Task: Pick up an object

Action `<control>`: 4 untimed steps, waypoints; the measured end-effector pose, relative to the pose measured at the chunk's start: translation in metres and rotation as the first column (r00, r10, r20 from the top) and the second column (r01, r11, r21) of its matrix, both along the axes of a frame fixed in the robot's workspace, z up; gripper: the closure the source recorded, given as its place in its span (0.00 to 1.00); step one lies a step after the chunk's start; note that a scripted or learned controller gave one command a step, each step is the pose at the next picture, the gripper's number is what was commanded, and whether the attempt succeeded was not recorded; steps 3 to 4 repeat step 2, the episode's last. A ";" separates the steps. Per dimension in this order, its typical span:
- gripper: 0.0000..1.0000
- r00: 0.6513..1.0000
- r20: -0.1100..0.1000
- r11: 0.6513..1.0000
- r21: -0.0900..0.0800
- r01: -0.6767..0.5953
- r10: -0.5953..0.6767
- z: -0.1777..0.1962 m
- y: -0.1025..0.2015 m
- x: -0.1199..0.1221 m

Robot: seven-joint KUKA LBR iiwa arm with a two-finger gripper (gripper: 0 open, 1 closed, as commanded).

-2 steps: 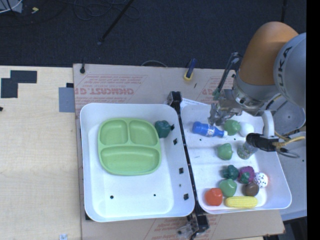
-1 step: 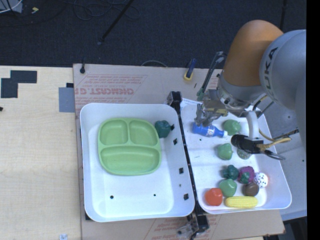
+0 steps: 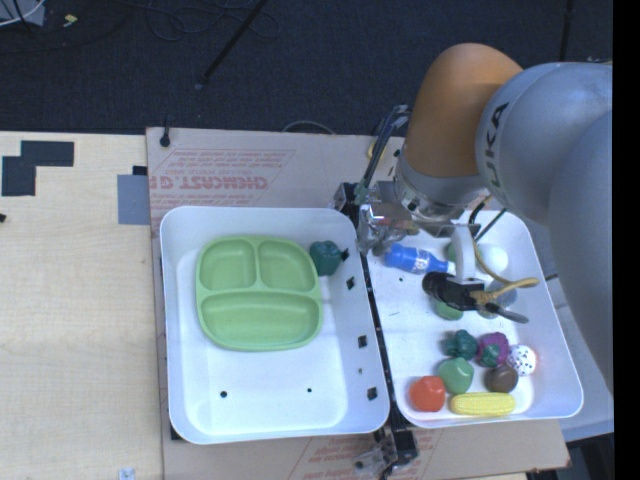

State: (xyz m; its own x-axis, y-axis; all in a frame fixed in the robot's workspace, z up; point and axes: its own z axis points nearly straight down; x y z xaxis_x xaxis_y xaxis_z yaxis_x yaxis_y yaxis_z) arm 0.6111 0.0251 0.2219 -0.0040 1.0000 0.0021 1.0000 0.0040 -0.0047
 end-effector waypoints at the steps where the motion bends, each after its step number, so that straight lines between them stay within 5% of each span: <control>1: 1.00 1.000 0.002 1.000 -0.002 0.001 -0.001 -0.002 -0.002 0.003; 4: 1.00 1.000 0.001 1.000 -0.001 0.002 -0.002 0.004 0.012 -0.006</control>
